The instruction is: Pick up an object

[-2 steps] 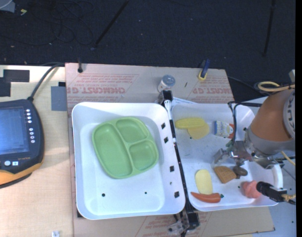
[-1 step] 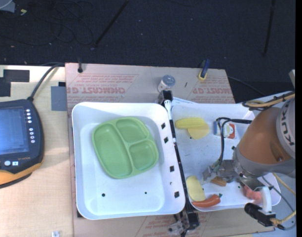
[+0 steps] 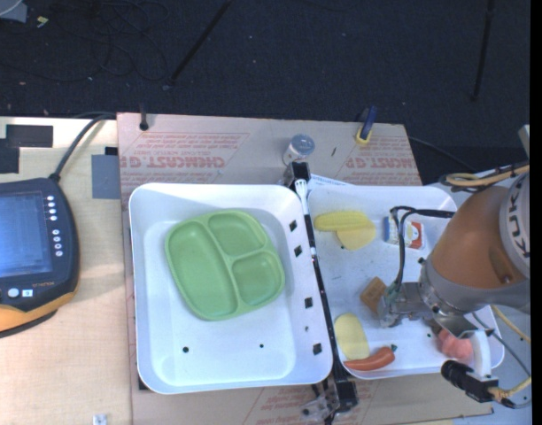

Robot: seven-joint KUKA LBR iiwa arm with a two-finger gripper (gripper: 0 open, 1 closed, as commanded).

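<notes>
The gripper (image 3: 397,306) sits low in the right bin (image 3: 430,204) just beside the brown block (image 3: 372,293), its state impossible to tell, with nothing visibly lifted yet.

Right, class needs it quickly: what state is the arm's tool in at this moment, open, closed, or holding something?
Tool: cannot be told; it sits low in the right white bin beside the small brown block.

Around the brown block (image 3: 372,292), the arm (image 3: 479,246) crowds its right; bare bin floor (image 3: 360,268) lies open leftward and above.
</notes>
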